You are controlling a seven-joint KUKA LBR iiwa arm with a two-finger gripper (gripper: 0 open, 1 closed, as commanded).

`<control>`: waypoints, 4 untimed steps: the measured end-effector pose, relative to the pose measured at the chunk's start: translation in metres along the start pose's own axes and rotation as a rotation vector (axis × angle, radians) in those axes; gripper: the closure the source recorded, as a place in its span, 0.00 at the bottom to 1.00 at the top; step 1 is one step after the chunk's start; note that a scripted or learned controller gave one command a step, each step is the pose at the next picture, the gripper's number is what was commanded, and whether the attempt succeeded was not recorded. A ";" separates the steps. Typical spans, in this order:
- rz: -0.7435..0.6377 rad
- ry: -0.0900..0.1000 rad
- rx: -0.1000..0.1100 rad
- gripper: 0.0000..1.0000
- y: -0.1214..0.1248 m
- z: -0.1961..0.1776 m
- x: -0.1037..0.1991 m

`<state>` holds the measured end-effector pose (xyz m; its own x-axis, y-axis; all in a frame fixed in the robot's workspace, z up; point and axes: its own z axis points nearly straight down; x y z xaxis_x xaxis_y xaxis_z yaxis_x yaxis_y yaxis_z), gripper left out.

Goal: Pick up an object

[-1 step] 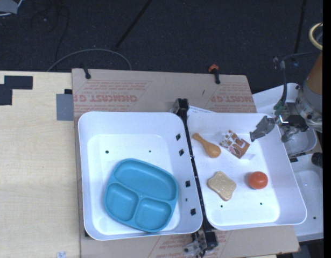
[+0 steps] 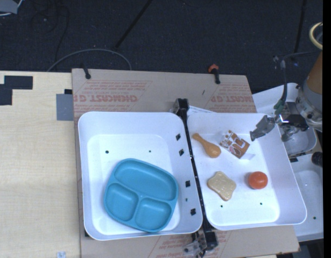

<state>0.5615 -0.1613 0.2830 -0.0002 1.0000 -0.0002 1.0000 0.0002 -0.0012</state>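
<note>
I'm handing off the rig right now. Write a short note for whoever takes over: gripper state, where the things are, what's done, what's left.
Gripper: over the right bin's far right edge, nothing visibly held; open or shut cannot be judged.
Right bin: wooden spoon, snack packet, bread slice, tomato, all lying on the floor.
Left bin: blue divided plate.
Done: nothing picked yet.
Left: descend on one object, grasp, lift. The snack packet lies nearest.

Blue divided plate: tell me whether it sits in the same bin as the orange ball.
No. The blue divided plate lies in the left bin, while the orange ball rests in the right bin.
</note>
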 end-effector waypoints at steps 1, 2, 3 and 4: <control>0.000 0.002 0.007 0.00 0.005 0.063 0.001; 0.001 0.002 0.006 0.00 0.001 0.107 0.001; 0.001 0.003 0.007 0.00 -0.009 0.155 0.000; 0.004 0.002 0.004 1.00 -0.008 0.143 -0.001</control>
<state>0.5533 -0.1628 0.1403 0.0036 1.0000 0.0017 1.0000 -0.0036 -0.0052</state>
